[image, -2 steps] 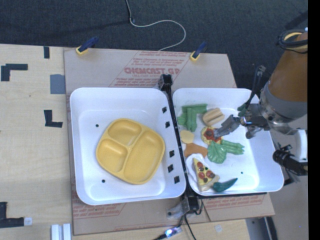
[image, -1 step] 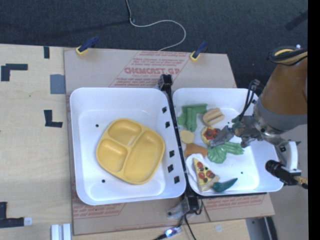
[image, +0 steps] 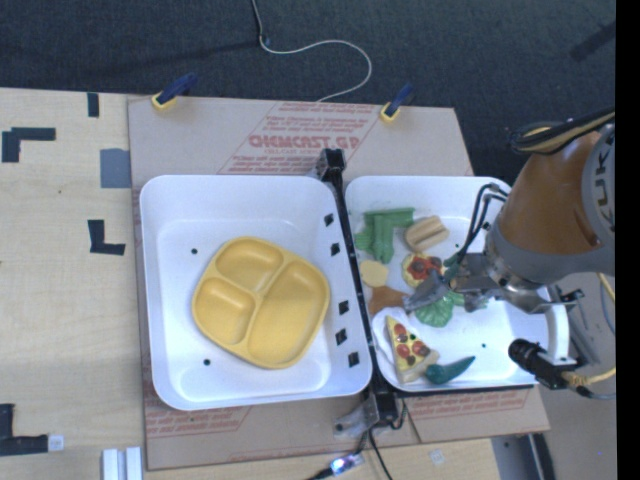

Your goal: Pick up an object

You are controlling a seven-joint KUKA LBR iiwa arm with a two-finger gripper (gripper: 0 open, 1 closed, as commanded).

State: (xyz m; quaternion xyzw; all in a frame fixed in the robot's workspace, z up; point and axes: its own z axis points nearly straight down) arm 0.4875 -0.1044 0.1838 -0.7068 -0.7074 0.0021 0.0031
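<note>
Green toys, bread, pizza slice crowding hand

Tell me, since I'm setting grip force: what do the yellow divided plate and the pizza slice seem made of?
Yellow divided plate: likely moulded plastic, smooth with a soft sheen and rounded compartments. Pizza slice: probably hard toy plastic, with painted-looking toppings; blurry, so uncertain.

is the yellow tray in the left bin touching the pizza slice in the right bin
Apart. The camera view shows the yellow tray in the left bin and the pizza slice across the divider in the right bin.
</note>
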